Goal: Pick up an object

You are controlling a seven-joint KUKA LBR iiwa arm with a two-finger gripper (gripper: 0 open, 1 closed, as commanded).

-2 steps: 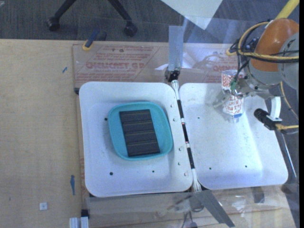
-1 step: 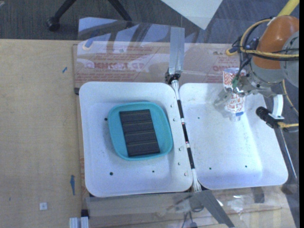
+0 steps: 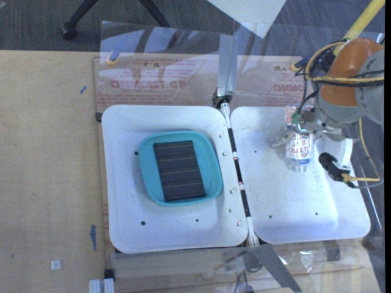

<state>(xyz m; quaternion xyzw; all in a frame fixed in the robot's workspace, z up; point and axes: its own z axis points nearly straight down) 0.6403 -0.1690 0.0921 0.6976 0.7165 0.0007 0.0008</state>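
A teal square plate (image 3: 146, 170) lies in the middle of the left bin (image 3: 122, 224). On it rests a dark grey ridged block (image 3: 178, 170), lying flat. My gripper (image 3: 298, 148) hangs low over the upper right part of the right bin (image 3: 293, 218), well to the right of the plate and block. Its tip looks pale with red and blue marks, and a small grey piece (image 3: 279, 141) juts out to its left. The orange wrist band (image 3: 348, 66) sits above it.
A raised divider (image 3: 237, 170) with small studs separates the two bins. A black cable connector (image 3: 330, 163) dangles from the arm beside the gripper. Clear plastic sheeting (image 3: 165, 78) stands behind the bins. Wooden bench top (image 3: 43, 163) extends to the left.
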